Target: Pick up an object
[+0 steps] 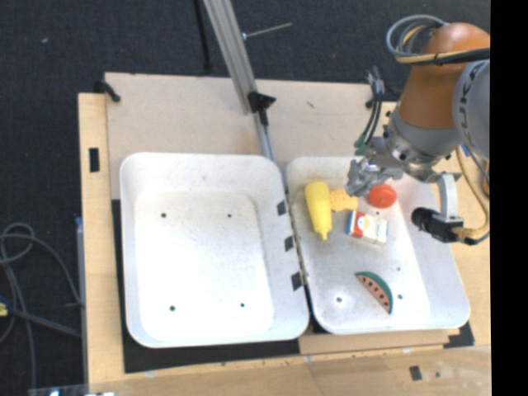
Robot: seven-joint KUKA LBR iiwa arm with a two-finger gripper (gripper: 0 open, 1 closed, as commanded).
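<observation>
The gripper (360, 180) hangs low over the far part of the right bin (429, 304), poised above a small orange piece (341, 199); whether it is spread or pinching, I cannot tell. Just left lies a yellow bottle (318, 208), right a tomato (381, 195) and carton (368, 226), nearer a watermelon slice (374, 290).

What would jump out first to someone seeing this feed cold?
The grey arm with its orange band reaching in from the right, its end effector low over the far end of the right bin. Next, the bright toys there: a yellow bottle near the bin's left wall, a red tomato, a small carton, and a watermelon slice nearer the camera.
</observation>
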